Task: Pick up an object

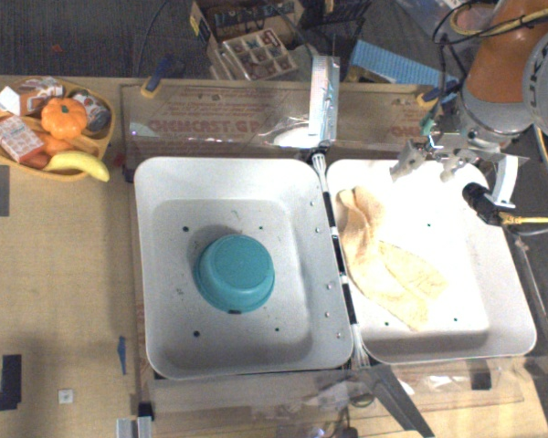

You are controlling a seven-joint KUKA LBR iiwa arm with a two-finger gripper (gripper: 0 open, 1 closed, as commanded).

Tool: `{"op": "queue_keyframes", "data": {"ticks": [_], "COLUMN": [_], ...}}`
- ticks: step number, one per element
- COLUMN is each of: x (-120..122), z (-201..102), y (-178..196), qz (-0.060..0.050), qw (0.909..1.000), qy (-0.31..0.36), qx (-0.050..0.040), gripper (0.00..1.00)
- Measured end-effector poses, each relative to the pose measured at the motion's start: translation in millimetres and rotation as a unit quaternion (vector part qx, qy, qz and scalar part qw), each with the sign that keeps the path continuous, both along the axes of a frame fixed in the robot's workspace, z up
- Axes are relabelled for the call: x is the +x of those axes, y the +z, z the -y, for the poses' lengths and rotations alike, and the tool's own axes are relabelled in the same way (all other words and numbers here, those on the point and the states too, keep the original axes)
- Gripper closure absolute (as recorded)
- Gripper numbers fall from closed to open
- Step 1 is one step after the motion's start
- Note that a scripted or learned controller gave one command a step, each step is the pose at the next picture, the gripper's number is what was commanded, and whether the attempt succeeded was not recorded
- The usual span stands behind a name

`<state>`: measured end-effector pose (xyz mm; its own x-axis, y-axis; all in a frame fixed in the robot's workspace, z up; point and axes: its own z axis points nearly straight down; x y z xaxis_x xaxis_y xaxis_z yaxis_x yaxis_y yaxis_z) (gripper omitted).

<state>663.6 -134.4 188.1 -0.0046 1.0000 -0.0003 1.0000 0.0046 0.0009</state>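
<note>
pincer (432, 160) looks open and empty over the right bin's (511, 336) back edge, should drop onto the cloth (393, 272) bunch

The grey arm with its orange band is reaching in from the right, wrist bent downward, and its gripper (431, 163) is hanging with its 2 fingers (407, 163) spread apart, gripping nothing.
</note>
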Motion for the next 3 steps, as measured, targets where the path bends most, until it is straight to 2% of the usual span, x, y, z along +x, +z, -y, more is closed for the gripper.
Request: {"op": "queue_keyframes", "data": {"ticks": [1,2,3], "x": [-115.9,-114.3,-114.4], "z": [-21.8,-19.9,-20.0], "y": [-95.7,-84.3,-84.3], "qz": [0.007,0.011,0.011], "qw": [0.9989,0.999,0.999], "qy": [0.046,0.043,0.044], "qx": [-0.0003,0.0004,0.0003], "gripper": [0.0,1.0,0.0]}}
